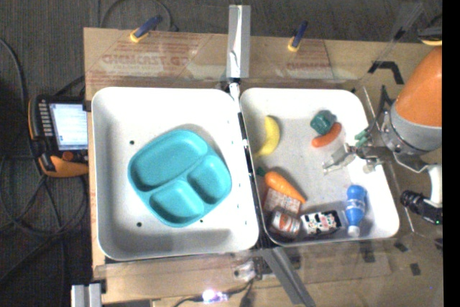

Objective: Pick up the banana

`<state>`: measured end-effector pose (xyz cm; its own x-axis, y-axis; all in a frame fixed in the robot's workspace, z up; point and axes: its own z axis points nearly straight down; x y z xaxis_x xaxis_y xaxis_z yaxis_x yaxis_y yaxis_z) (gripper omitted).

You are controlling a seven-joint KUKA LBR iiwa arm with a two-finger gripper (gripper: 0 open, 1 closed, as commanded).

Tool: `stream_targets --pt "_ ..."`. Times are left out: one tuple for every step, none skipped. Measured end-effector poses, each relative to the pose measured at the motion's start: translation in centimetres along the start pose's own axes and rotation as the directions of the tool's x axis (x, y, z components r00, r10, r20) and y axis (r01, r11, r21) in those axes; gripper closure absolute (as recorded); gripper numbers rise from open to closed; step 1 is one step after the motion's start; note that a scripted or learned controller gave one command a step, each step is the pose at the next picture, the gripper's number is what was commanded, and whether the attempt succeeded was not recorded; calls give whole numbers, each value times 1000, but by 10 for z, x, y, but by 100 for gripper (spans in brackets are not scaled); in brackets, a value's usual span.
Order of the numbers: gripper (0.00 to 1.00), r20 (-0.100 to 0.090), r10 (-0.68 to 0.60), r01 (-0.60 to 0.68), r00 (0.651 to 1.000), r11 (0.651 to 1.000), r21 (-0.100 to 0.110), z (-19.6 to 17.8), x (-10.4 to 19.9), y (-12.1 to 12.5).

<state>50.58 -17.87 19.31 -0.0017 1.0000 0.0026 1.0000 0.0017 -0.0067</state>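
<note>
Banana [269,135]: located in right bin [374,230], beside left wall, untouched. Claw [343,157]: positioned at bin's right side, near small carrot [326,135]; nothing gripped; finger state cannot be told. Step judged: approach. Next move required: traverse leftward across bin, descent over banana.

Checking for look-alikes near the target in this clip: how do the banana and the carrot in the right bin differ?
The banana is yellow and curved; the carrot is orange, straight and tapered. The banana lies nearly lengthwise against the bin's left wall, with bare floor around it, while the carrot lies diagonally nearer the front, touching the packets below it. Both are elongated, of similar size, in the right bin's left half, apart from the claw.
</note>
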Motion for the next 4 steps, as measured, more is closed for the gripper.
stream_targets --pt "0 0 -225 225 974 974 1 73 35 31" --pt "0 1 -229 229 973 973 -1 13 92 34" --pt "100 -2 -229 229 973 973 4 7 92 34" --pt "100 4 -22 22 1000 1000 -2 -35 135 35"
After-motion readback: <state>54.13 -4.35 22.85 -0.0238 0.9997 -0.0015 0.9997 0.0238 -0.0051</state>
